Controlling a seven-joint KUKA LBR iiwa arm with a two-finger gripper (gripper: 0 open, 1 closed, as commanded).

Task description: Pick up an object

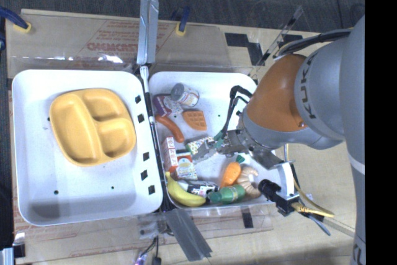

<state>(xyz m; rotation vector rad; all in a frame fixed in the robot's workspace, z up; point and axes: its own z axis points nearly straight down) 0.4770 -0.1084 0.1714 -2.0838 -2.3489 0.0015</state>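
Your arm [291, 102] comes in from the right and hangs over the right bin [214, 80], its orange band sitting above the bin's right wall. The gripper [214, 147] is low in the middle of that bin, over the clutter, and its tips sit right against a small crumpled wrapper [197, 146]; whether it is spread or closed, you cannot tell from this angle, and nothing is clearly caught in it. Everything you could pick lies in the right bin. Near the far wall you have a small grey can [184, 95] lying on its side, with a waffle piece [194, 120] just in front of it and a red-brown sausage [171, 126] to its left, close to the divider. Along the left wall sits a small printed carton [171, 155], and below it a banana [183, 194] curves along the near wall. A dark green object [226, 195] lies beside the banana, touching an orange carrot [231, 174] that lies just under the wrist. The left bin [31, 183] holds a yellow compartment tray [92, 126], tilted a little, well apart from the gripper. Both bins rest on the table [198, 40].
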